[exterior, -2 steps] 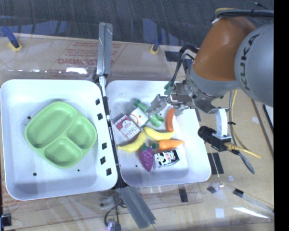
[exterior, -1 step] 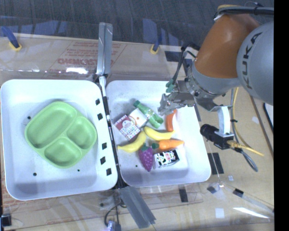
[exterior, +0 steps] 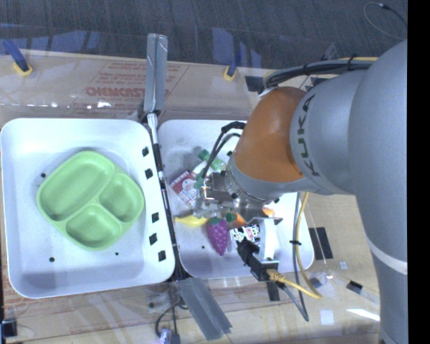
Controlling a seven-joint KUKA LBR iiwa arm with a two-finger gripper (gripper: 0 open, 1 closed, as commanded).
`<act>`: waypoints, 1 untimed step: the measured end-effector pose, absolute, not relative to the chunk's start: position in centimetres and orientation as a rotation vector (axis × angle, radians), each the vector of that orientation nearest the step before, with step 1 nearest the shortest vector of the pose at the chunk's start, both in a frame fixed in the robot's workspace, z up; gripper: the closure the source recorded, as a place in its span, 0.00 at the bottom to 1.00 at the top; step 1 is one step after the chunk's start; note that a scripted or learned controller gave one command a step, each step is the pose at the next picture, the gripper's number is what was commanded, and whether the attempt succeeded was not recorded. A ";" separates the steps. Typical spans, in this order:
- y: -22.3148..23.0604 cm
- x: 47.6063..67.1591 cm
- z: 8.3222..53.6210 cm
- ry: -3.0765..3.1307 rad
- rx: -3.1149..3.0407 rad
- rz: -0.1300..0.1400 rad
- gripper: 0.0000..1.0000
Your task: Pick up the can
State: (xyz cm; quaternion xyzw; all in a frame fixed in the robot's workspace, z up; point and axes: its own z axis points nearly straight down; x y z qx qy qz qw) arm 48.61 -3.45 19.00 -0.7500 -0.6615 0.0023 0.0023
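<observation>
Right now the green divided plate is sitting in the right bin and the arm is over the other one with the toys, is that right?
Not quite. The camera view shows the green divided plate in the left bin; the arm is over the right bin, above the toys.

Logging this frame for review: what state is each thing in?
Green tray: flat in the left bin, compartments bare.
Can: on its side in the right bin.
Banana: lying flat in the right bin.
Grapes: resting in the right bin, near the banana.
Arm: reaching over the right bin, covering much of it.
</observation>
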 end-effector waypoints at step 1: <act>2.5 47.6 19.0 -1.796 -2.574 0.005 1.00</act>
